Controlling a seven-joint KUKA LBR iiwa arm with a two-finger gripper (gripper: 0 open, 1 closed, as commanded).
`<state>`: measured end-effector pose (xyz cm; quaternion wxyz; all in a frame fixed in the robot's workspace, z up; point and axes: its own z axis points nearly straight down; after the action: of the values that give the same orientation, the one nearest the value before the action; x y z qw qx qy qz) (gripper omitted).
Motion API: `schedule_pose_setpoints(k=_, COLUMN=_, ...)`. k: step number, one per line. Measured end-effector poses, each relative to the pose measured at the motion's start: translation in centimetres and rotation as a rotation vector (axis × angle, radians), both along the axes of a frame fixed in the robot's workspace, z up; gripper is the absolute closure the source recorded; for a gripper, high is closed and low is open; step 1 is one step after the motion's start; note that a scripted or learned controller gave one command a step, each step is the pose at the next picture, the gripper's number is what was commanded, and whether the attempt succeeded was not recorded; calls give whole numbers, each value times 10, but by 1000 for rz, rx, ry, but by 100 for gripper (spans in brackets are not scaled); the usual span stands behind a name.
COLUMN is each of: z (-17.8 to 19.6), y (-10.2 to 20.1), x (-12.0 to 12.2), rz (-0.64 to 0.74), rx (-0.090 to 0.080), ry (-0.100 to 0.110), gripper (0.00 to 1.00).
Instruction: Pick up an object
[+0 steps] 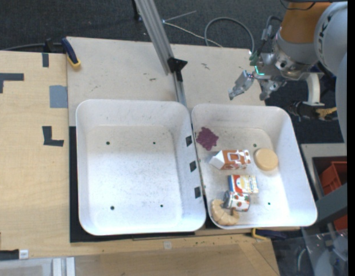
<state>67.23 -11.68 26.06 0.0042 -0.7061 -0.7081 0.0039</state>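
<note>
The right bin (292, 154) holds several objects. A purple lump (207, 137) lies near its far left corner. An orange and white carton (234, 159) lies in the middle, with a round tan disc (266, 159) to its right. Nearer the front are a red and white carton (242, 184), a smaller carton (236, 201) and a tan pastry piece (224, 213) by the front rim. My gripper (252, 92) hangs above the bench just beyond the right bin's far rim. It is open, with nothing between its fingers (241, 85).
The left bin (85, 154) sits beside the right one, sharing a middle wall. A slanted metal rail (160, 33) runs down to the bins' far junction. Cables (223, 27) lie on the dark floor behind the bench.
</note>
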Motion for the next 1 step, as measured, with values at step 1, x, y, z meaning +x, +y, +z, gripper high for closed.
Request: schedule_pose_setpoints(k=1, z=3, y=0, x=1, rz=1, rx=-1, ry=-5, gripper=0)
